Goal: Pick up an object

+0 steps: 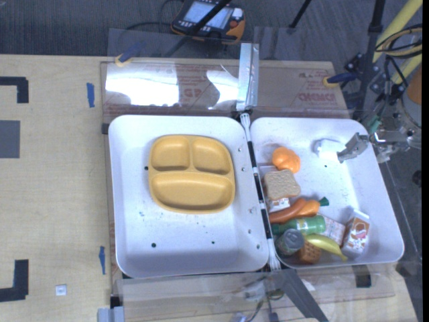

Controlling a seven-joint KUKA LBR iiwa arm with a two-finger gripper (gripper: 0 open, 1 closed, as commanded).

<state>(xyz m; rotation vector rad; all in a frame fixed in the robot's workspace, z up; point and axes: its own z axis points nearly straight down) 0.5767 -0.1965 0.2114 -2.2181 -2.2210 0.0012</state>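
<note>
A pale wooden tabletop [53, 200] carries two shallow white bins side by side, seen from above at a slant. The left bin [127, 240] holds a yellow divided plate [192, 173] with three compartments, lying flat near the bin's middle.

The right bin [375, 200] holds a cluster of toy food gathered along its left and front sides. Nearest the back sits an orange fruit [286, 159]. Just in front of it lies a slice of brown bread [281, 186], and in front of that a carrot [295, 210] lies across, its green tip pointing right. A green bottle [312, 225] lies on its side just in front of the carrot, with a grey can [289, 241] at the front left corner. A banana [326, 245] lies beside the can, and a small carton [357, 233] sits at the right end of the group, tilted.

The robot's hand [353, 146] reaches in from the right edge, over the back right part of the right bin. It is well apart from the toy food. A grey finger [350, 149] points left and slightly forward toward the bin floor. Nothing lies between the fingers, but whether they are spread or pressed together cannot be told from this angle. Little of the arm behind the hand is visible among cables at the right.
</note>
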